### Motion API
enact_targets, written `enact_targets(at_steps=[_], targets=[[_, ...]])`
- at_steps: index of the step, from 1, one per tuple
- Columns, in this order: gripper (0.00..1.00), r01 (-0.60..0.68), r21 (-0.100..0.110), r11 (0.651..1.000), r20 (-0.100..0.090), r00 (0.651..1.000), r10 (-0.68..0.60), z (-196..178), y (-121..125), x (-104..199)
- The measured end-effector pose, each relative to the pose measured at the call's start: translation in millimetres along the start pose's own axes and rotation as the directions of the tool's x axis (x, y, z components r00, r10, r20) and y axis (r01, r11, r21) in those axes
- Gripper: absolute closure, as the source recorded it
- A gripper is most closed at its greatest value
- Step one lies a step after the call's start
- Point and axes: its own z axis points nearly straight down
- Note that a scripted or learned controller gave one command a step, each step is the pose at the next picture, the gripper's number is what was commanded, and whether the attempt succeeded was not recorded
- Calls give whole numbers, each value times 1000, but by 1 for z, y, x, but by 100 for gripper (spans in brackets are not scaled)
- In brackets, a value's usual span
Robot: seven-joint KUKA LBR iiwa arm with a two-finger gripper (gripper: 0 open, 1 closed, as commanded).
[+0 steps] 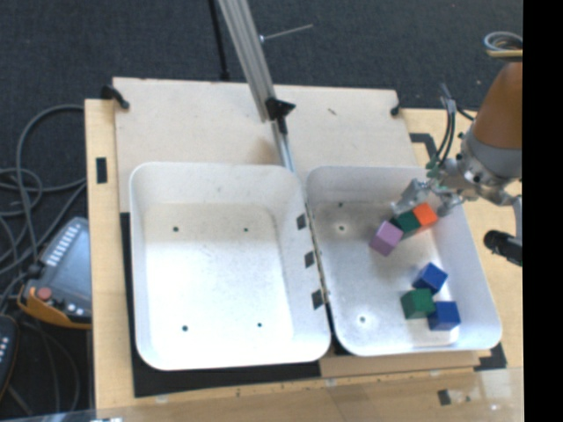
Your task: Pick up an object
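While the claw (428, 196) hangs at the right bin's (352, 341) two o'clock rim, its grip unreadable, the orange block (425, 214) sits just beneath; open floor lies toward nine o'clock.

Just the one camera here, mounted up high and fixed, looking down at the counter (202, 121) on a slant rather than straight overhead. It's far enough back to get both white bins in full, the left bin (220, 262) and the right bin (352, 262), plus dark carpet beyond the far edge and some cables off to the left. The arm (501, 112) pokes into frame from the right side.
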Motion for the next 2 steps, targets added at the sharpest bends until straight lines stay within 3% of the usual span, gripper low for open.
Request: enact_targets(at_steps=[1,2], targets=[[0,-3,-9,1000,3,1000,3,82,-7,52],[0,3,-3,1000,0,1000,-3,108,58,87]])
